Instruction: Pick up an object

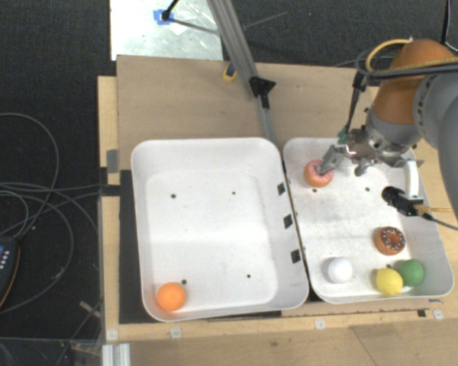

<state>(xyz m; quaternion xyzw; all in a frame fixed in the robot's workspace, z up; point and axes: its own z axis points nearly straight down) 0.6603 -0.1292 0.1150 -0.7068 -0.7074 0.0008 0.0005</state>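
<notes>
— Where's the arm (420,90) right now?

— Reaching in from three o'clock, over the far end of the right bin (435,239). Its gripper (326,164) is low at about twelve o'clock in that bin, right at the pink doughnut (318,174). One finger sits against the top of the doughnut; I cannot tell from here whether the jaws are apart, together or clamped on it.

— So the doughnut's still in the bin?

— It looks to rest on the bin floor, near the far left corner, just beside the divide between the two bins.

— What else is in there?

— Along the near edge, at about six o'clock, a white ball (338,270), then a yellow lemon (388,280) with a green ball (411,272) touching it on its three o'clock side. A chocolate doughnut (390,240) lies a little beyond those, near the right wall.

— And the left bin (214,155)?

— An orange (171,296) down in the seven o'clock corner, well apart from everything else. Both bins sit side by side on the table (183,97).
</notes>
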